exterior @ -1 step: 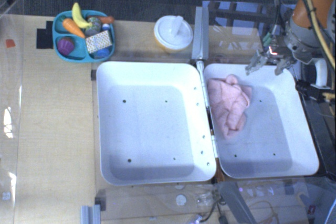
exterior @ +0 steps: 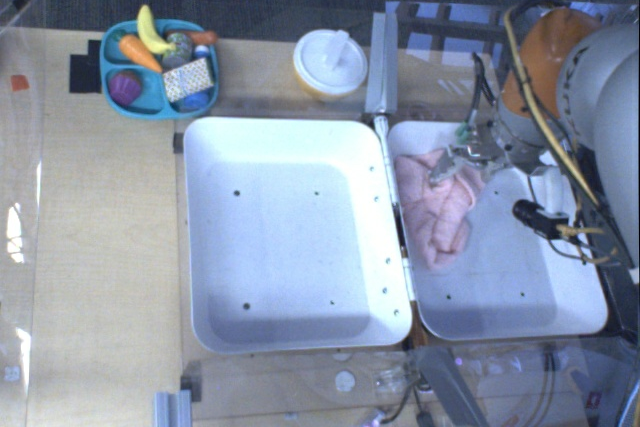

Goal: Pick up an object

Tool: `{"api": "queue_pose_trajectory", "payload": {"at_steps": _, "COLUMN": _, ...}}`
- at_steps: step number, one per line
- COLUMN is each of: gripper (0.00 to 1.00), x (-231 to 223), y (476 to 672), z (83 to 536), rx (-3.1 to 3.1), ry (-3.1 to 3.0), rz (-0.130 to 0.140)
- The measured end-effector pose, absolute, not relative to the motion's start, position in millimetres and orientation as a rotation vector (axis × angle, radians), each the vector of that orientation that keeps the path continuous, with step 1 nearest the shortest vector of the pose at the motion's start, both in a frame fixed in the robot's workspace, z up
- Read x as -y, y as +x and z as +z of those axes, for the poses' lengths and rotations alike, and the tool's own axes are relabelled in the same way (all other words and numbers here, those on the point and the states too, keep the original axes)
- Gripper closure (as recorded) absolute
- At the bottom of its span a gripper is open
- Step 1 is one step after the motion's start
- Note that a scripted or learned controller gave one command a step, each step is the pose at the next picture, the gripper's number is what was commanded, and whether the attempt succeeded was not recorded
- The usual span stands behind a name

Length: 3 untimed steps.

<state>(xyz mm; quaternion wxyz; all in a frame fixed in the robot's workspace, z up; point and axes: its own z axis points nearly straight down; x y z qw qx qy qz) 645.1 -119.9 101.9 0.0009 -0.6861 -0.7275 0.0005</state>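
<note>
end effector (exterior: 452, 165): over right bin (exterior: 520, 310), tips on the cloth's far edge, grip state cannot tell | pink cloth (exterior: 436, 210): crumpled in right bin's left half | left bin (exterior: 290, 315): beside it

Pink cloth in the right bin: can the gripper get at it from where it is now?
Probably yes. The gripper sits right over the pink cloth's upper edge in the right bin, with nothing lying between them or on top of the cloth.

No readable text

You'll find no legible words, labels, brands or numbers anywhere in the frame; nothing here carries print you can read.
</note>
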Motion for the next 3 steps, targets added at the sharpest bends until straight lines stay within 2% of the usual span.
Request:
{"api": "queue_pose_trajectory", "payload": {"at_steps": 1, "gripper": 0.00, "x": 135.9, "y": 612.2, "z": 90.8, "rx": 2.296, "ry": -2.164, "rz": -0.018}}
{"api": "queue_pose_trajectory", "payload": {"at_steps": 2, "gripper": 1.00, "x": 134.6, "y": 614.7, "z": 99.8, "rx": 2.298, "ry": -2.163, "rz": -0.023}}
{"api": "queue_pose_trajectory", "payload": {"at_steps": 3, "gripper": 1.00, "x": 96.9, "y": 630.0, "z": 195.7, "rx": 2.489, "ry": -1.918, "rz": -0.001}}
